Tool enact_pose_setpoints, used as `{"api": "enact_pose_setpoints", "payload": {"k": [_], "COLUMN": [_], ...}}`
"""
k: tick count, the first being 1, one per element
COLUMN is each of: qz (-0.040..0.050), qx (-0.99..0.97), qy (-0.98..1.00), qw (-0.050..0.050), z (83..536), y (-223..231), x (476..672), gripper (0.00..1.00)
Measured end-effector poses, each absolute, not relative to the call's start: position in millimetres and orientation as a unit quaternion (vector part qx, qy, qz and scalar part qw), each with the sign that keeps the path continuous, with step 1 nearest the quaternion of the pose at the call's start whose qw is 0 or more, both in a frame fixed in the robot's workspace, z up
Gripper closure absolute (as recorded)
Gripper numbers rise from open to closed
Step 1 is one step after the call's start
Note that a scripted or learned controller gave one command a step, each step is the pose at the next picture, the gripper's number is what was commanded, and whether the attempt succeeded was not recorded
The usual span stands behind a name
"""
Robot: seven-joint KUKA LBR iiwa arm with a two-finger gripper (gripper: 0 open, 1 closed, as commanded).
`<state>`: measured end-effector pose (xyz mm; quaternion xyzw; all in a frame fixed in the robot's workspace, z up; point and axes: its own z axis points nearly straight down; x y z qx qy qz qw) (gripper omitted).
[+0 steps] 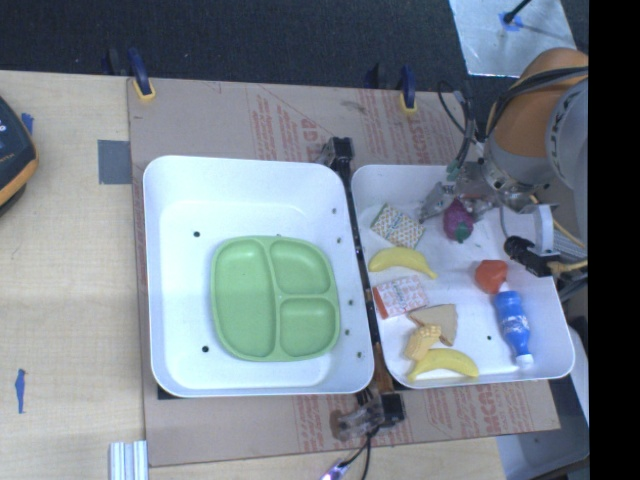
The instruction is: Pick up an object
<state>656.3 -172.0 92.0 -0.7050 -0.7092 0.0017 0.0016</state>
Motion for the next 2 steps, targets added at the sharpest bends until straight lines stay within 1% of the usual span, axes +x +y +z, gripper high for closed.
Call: {"api": "enact_pose_setpoints", "payload": {"k": [1,2], "qz": [0.0027,0.0006], "qx": [-0.704,-0.705], "qy": [-0.710,-0.709], "qw": [0.002,0.000], "z": [103,165], "y": [-173,-114], "x": [656.4,656.9], "gripper": [1.00,1.00]}}
